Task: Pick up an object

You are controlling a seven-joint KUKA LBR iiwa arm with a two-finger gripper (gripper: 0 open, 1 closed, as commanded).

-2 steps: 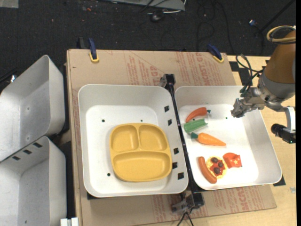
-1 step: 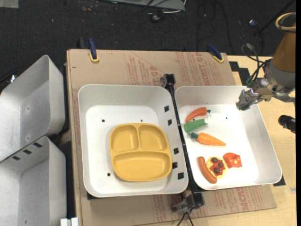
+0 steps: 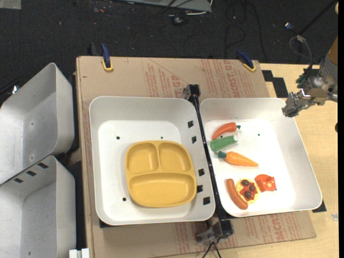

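Over the far right corner of the right white plastic bin [image 3: 279,195], the grey two-finger gripper [image 3: 294,105] is hovering; its spread I cannot tell. Below it toy foods are lying loose: a red chilli pepper [image 3: 224,129], a green vegetable piece [image 3: 223,143], an orange carrot [image 3: 241,158], a sausage [image 3: 236,193] touching a pizza slice [image 3: 248,187]. Aiming for the carrot, lying apart, is looking wisest. Red print on the brown cardboard desk [image 3: 156,77] is running reversed, unreadable.
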